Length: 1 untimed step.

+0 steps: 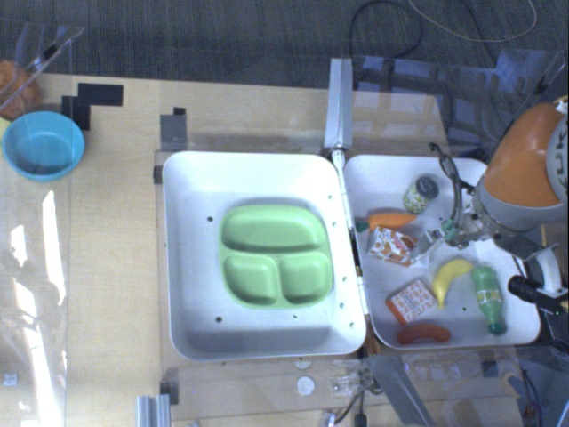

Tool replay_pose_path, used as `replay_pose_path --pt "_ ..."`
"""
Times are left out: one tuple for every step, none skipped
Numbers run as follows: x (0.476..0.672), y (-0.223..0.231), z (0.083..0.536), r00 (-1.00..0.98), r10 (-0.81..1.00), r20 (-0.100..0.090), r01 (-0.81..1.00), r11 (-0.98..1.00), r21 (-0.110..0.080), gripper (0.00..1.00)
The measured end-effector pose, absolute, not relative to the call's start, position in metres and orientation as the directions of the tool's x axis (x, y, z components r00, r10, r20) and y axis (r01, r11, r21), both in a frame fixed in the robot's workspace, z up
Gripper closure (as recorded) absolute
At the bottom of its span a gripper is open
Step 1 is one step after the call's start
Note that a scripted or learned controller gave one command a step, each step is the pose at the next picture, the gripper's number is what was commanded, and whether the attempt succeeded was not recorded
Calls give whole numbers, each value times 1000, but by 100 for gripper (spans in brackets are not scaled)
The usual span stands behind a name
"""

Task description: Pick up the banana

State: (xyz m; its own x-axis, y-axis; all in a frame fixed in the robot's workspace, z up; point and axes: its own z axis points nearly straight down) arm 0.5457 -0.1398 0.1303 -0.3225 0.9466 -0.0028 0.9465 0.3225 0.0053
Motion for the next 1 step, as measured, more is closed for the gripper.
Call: replay_pose_path --pt "504 -143 89 -427 904 -8 904 427 13 0"
